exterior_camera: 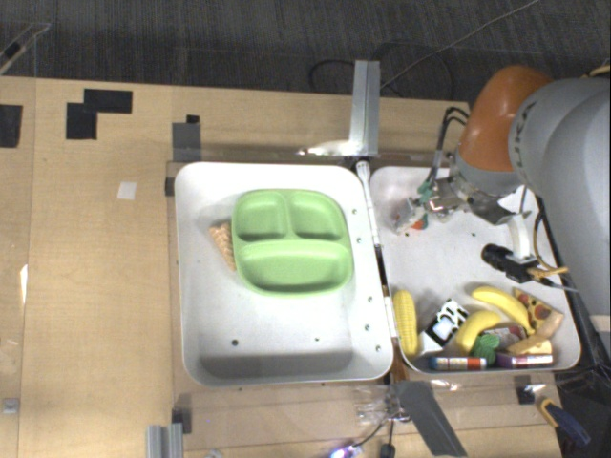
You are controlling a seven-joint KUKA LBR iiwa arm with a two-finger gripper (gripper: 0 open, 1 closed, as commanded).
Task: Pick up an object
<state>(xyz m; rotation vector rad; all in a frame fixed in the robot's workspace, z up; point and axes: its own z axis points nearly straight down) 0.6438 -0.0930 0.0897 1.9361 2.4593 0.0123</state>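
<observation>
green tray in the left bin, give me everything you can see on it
The green tray is a rounded-rectangle divided plate, matte plastic by its look, with two small compartments at the far side and one wide one nearer. It lies flat and upright in the left bin, toward the far half. A tan, textured item pokes out from under its left edge.

The pale wood bench [86, 284] bears two shallow white bins side by side; the left bin [205, 284] touches the right bin [434, 265] along a metal divider [374, 256]; black squares [95, 113] mark the bench's far left corner.
</observation>
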